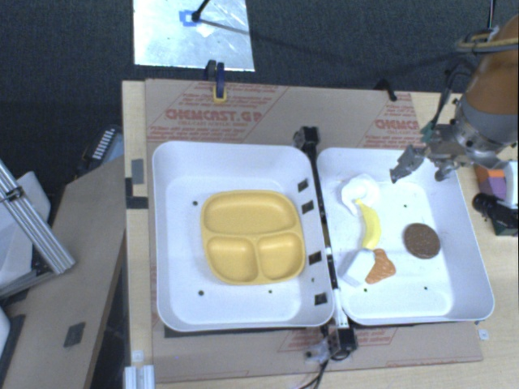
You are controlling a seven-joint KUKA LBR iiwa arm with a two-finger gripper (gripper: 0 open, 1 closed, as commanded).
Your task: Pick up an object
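Dark carpet surrounds a surface covered in printed cardboard, carrying two shallow white bins side by side.

Left bin: holds one yellow divided tray, sitting near the bin's centre.

Right bin: holds four loose items. A white cup-like piece lies toward the far-left corner. A yellow banana lies just beside it, running toward the near edge. An orange piece sits close to the banana's near end, partly over a small white item. A brown round disc lies apart from these, toward the right edge.

Gripper: poised above the far edge of the right bin, fingers spread, nothing between them. The grey arm with its orange band enters from the right.

Assessment: the approach is under way; no object has been taken. The disc is the cleanest target, being isolated with free space all round, though it looks flat and may give little purchase. The banana offers more height; the fingers should straddle its narrow width, descending vertically, clear of the cup-like piece and orange piece.
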